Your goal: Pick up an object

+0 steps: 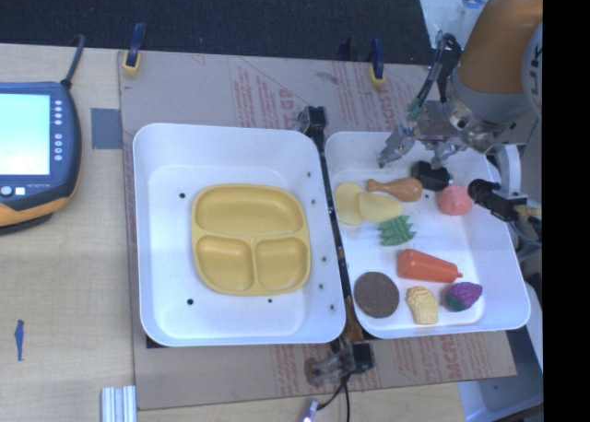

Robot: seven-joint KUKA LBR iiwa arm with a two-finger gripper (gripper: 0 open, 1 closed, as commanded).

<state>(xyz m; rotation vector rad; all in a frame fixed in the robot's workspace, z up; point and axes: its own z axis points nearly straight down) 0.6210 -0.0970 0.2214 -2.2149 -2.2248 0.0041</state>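
On your far left you see a handheld control screen (32, 148) lying on the wooden bench. Next comes the left bin (157, 227), smooth white plastic, which carries a yellow tray (251, 236) with three shallow compartments and rounded corners. In the right bin (498, 314) lie the toy foods, all of them still resting on the floor of the bin: two pale yellow slices (359, 205), a brown drumstick (396, 189), a spiky green leaf (396, 230), a dark round patty (376, 293), a knobbly corn piece (422, 304), a glossy orange carrot (427, 266), a pink round fruit (454, 200) and a purple piece (464, 295). The gripper (419, 144) hangs over the back of this bin, just behind the drumstick, and I cannot tell how its fingers stand; nothing is seen held. So I judge the pick is not yet done: choosing, closing and lifting remain.
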